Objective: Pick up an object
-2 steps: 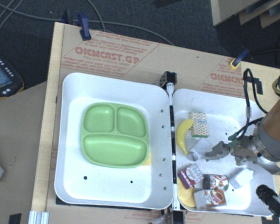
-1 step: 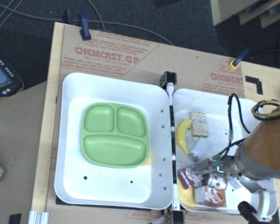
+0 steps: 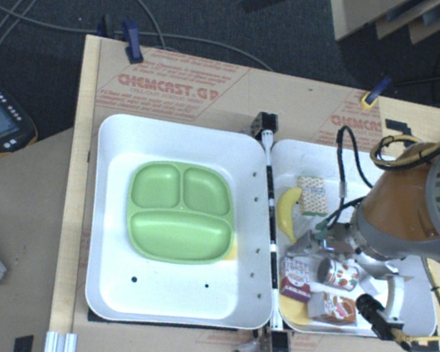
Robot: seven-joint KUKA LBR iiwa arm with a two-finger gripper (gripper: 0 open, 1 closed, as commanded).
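The right bin [image 3: 423, 312] holds several small items. A yellow banana [image 3: 285, 212] lies along its left wall, with a speckled white packet [image 3: 312, 194] just behind it. Toward the front are a maroon and white box [image 3: 296, 278], a red and white can [image 3: 342, 276] on its side, and a brown packet [image 3: 333, 309] resting on something yellow. My gripper [image 3: 328, 242] hangs low over the middle of this bin, just behind the can and the maroon box. The arm's wrist hides the bin's centre and right part.
The left bin [image 3: 101, 276] holds a green divided plate [image 3: 182, 212]. A ridge with black screws [image 3: 268, 213] separates the two bins. Cables loop over the arm near the right bin's back wall [image 3: 350, 156]. Blue and yellow clamps sit at the bench's far edge.
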